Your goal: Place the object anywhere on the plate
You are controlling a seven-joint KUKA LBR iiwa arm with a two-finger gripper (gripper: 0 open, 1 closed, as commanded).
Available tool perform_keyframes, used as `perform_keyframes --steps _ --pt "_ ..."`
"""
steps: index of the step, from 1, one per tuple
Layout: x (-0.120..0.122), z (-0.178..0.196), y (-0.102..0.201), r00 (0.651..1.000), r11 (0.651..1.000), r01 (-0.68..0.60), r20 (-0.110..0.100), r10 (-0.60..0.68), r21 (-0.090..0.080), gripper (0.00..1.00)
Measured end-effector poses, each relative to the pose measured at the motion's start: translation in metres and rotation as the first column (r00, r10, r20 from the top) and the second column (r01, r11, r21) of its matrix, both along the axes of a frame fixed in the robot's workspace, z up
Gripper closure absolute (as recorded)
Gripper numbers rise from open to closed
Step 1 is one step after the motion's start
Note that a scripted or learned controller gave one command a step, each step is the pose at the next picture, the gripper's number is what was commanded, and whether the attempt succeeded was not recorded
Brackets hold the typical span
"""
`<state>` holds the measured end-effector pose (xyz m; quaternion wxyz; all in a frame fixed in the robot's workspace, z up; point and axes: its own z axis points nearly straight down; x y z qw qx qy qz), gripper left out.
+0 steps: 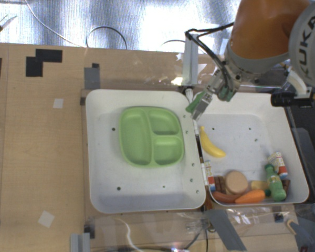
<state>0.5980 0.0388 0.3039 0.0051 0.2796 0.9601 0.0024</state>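
A green divided plate point(149, 136) lies in the middle of the left white bin point(102, 188). A yellow banana point(211, 146) lies in the right bin point(252, 122), near its left wall. My gripper point(214, 100) hangs over the right bin's far left corner, just above and behind the banana and to the right of the plate. Its green-tipped fingers point(198, 105) stand apart, open, with nothing between them.
Several toy foods crowd the right bin's near edge: a round brown piece point(236, 181), an orange carrot point(249, 196), a green bottle point(274, 185) and a small white bottle point(277, 161). A grey post point(189, 62) stands behind the bins.
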Motion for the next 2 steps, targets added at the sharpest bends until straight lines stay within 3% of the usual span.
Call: perform_keyframes --steps 1,2 --pt "-0.035 -0.008 0.058 1.0 1.0 -0.029 -0.005 0.029 0.002 1.0" --pt "0.006 -0.056 0.133 0.947 0.947 -0.322 -0.006 0.322 0.0 1.0"
